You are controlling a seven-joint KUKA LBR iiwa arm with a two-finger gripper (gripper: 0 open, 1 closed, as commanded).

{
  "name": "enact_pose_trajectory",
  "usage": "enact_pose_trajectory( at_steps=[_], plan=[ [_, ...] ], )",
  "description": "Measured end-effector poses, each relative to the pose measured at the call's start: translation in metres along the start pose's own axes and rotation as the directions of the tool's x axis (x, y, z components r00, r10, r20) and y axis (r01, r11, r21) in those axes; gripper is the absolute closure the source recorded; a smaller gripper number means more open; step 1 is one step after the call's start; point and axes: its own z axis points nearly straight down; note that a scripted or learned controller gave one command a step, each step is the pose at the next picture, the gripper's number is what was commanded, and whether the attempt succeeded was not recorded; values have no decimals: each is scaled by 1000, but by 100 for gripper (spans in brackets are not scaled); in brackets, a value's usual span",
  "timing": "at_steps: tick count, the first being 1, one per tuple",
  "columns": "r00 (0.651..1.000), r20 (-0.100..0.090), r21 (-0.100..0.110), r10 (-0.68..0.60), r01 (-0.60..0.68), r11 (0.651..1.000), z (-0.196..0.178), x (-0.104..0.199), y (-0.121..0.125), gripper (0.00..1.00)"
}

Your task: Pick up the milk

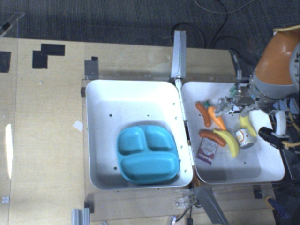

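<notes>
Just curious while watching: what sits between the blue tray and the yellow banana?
In the camera view, between the blue tray and the banana come the bins' adjoining walls, then a dark red packet with a reddish sausage just above it.

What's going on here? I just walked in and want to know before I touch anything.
A grey and orange robot arm reaches in from the right, its tool over the right bin. That bin holds toy food: hot dogs, a carrot, bananas, a small can and a dark packet. Nothing looks held yet. The left bin holds a blue divided plate.
</notes>
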Motion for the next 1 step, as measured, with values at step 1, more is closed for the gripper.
enact_pose_trajectory(
  at_steps=[1],
  plan=[
    [992, 1, -1, 129, -129, 992, 55, -56, 34, 0]
  ],
)
